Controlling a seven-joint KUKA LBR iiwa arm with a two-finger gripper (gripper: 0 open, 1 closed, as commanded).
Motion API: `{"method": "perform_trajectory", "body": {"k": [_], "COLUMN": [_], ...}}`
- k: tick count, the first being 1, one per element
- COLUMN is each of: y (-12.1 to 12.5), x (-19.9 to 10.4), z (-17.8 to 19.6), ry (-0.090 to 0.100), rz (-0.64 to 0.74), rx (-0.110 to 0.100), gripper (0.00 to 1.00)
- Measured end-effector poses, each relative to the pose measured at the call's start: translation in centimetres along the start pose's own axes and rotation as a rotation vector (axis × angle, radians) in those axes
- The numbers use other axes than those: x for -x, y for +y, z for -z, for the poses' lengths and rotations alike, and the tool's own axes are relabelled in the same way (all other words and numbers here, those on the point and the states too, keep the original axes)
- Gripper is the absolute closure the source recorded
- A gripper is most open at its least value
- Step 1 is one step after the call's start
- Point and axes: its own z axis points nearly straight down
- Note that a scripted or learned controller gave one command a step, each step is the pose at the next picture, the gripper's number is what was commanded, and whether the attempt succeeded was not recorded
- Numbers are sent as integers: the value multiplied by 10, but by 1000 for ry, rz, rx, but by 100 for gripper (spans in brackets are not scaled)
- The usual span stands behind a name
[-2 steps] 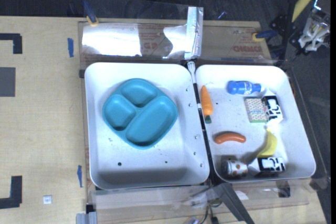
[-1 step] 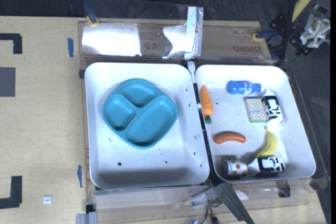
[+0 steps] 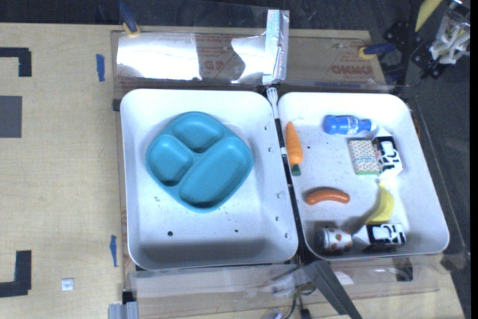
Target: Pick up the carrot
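The carrot point(image 3: 293, 145) is orange with a small green end pointing toward the front. It lies lengthwise against the left wall of the right bin point(image 3: 418, 160), close to the divider between the two bins. Nothing is touching or covering it.
The right bin also holds a blue bottle point(image 3: 345, 125), a patterned packet point(image 3: 364, 157), a black-and-white carton point(image 3: 388, 153), a sausage point(image 3: 326, 196), a banana point(image 3: 382, 205), a can point(image 3: 337, 238) and another carton point(image 3: 387, 234). A blue divided plate point(image 3: 198, 159) sits in the left bin point(image 3: 142, 220).
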Motion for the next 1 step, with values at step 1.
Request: {"method": "perform_trajectory", "body": {"k": [1], "y": [-3], "x": [-2], "z": [78], "ry": [2], "rz": [39], "rx": [-9], "gripper": [100]}}
